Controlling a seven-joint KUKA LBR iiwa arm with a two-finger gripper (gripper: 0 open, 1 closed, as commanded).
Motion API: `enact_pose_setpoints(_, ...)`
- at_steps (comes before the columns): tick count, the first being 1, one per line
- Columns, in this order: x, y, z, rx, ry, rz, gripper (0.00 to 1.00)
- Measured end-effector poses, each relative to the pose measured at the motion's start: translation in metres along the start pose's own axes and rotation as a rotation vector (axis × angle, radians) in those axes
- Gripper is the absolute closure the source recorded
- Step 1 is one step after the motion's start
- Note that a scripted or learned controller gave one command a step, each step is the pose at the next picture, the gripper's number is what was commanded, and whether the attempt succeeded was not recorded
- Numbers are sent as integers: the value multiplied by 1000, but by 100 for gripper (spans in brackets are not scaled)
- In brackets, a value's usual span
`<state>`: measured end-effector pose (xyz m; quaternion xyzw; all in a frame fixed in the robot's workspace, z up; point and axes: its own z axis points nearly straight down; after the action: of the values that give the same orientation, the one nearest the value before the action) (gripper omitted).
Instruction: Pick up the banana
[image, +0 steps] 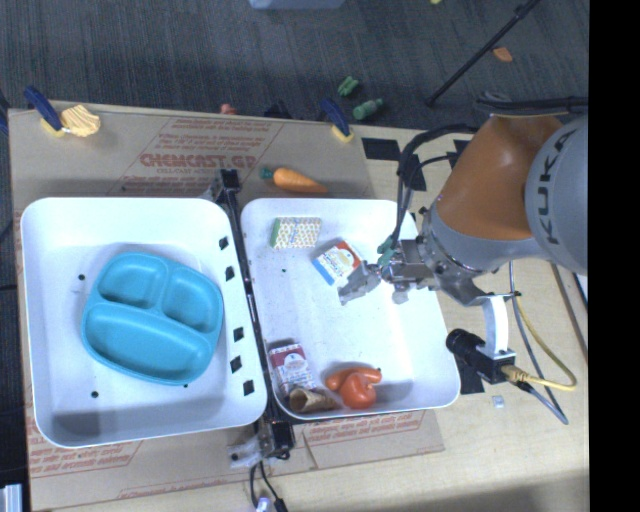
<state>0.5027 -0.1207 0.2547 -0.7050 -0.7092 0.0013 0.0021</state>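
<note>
- We hover our gripper (358, 285) above the right bin (425, 390); we cannot tell its state.
- We see no banana, so next we must find it.

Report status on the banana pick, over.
Gripper over right white bin. Banana not identifiable among bin's items. Blue-and-white packet right beside gripper.

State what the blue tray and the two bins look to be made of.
Blue tray: likely moulded plastic, matte with soft sheen, rounded compartments. Left bin and right bin: probably thin formed plastic, smooth white, rounded rims.
</note>
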Motion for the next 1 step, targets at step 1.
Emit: enact_pose_setpoints(1,15,95,163,-1,-1,-135,0)
